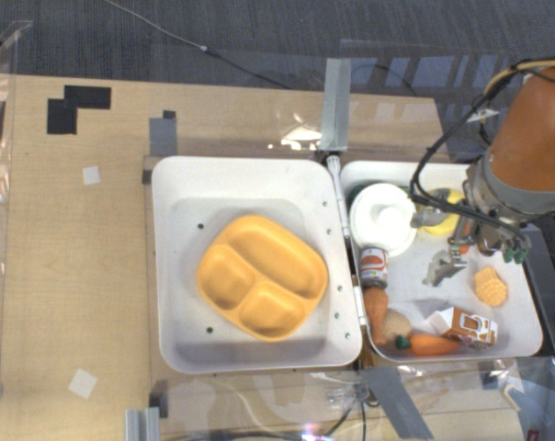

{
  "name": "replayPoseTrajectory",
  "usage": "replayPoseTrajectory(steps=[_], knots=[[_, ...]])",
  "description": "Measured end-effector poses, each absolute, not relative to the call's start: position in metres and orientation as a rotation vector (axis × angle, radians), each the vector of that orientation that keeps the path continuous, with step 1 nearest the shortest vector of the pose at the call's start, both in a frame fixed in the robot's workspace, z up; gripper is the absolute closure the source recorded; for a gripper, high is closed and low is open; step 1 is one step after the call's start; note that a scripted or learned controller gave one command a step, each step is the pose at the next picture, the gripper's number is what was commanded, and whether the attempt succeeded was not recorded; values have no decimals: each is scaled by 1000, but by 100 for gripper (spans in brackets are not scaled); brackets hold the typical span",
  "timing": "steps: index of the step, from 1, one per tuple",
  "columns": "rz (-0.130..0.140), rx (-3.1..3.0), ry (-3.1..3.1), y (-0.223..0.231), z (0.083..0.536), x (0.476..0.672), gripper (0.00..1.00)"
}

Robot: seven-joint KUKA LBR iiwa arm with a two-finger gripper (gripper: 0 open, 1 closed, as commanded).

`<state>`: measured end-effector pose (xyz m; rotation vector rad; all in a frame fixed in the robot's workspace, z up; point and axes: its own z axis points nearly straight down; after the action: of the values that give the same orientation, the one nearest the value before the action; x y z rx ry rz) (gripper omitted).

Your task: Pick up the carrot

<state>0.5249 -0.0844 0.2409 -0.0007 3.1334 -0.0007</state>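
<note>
The carrot is orange with a green stub at its left end. It lies flat along the front edge of the right bin. My gripper hangs over the middle of that bin, below the arm's orange band. It is behind the carrot and apart from it, and nothing shows in its grasp. The arm's body hides the back right part of the bin.
Around the carrot lie a beige lump, an orange-brown oblong piece and a small carton. Further back are a yellow waffle-like piece, a red-labelled can, a white round bowl and a yellow item. The left bin holds a yellow divided plate.
</note>
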Motion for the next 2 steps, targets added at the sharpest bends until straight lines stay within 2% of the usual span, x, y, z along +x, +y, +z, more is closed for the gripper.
replayPoseTrajectory(steps=[1,2], knots=[[-1,99,3139,-140,163,513,0],[-5,-147,3123,-174,91,579,0]])
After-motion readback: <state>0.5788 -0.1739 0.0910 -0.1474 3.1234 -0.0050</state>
